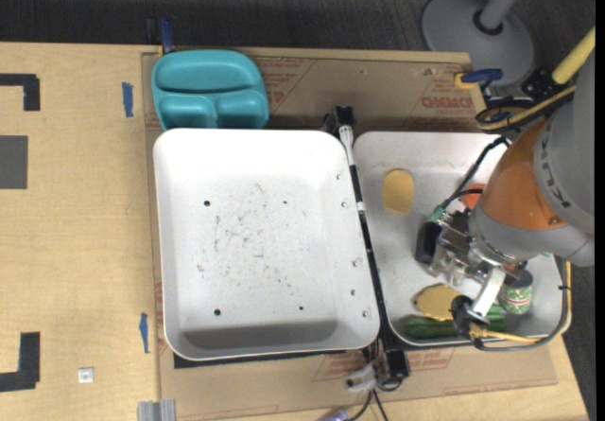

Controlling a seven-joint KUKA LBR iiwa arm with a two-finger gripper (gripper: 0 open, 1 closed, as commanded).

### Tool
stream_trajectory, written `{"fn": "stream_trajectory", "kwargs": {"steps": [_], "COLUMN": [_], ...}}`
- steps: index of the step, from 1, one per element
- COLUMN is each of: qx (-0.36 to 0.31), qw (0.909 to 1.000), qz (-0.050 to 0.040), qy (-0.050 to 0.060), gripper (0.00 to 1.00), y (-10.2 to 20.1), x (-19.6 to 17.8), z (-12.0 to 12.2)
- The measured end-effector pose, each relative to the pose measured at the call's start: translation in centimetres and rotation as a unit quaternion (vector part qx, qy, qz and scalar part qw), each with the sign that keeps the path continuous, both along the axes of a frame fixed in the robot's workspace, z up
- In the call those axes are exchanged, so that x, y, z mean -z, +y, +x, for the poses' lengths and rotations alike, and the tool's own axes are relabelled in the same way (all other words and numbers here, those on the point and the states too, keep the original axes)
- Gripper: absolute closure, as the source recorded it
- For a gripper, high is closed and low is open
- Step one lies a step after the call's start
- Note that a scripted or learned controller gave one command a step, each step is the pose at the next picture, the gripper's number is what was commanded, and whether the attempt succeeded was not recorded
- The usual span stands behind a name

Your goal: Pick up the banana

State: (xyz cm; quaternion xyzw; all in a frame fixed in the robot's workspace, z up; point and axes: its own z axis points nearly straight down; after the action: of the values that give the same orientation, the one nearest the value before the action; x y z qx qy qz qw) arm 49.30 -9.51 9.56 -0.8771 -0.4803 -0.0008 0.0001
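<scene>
End effector [460, 289] crowds right bin's [416, 156] near edge beside banana [436, 300].

- My desk [76, 249] is tan board, with black marks along its left side and bits of blue tape.
- A brown cardboard sheet [378, 78] lies on it, under both bins.
- The left bin [255, 239] sits on the cardboard, touching the right bin [425, 149] along a black clamped seam.
- A teal tray [210, 88] lies just behind the left bin.
</scene>
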Motion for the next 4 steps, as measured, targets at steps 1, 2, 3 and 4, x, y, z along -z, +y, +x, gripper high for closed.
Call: {"fn": "stream_trajectory", "kwargs": {"steps": [1, 2, 3, 4], "qx": [-0.205, -0.205, -0.206, -0.206], "qw": [0.9787, 0.9787, 0.9786, 0.9785], "qz": [-0.0004, -0.0009, -0.0015, -0.0022], "qy": [0.0, -0.001, -0.002, -0.003], "gripper": [1.0, 1.0, 1.0, 1.0], "y": [10.8, 10.8, 10.9, 10.9], "x": [-8.9, -9.9, -10.8, -11.8], "z": [-1.4, -1.3, -1.2, -1.1]}}
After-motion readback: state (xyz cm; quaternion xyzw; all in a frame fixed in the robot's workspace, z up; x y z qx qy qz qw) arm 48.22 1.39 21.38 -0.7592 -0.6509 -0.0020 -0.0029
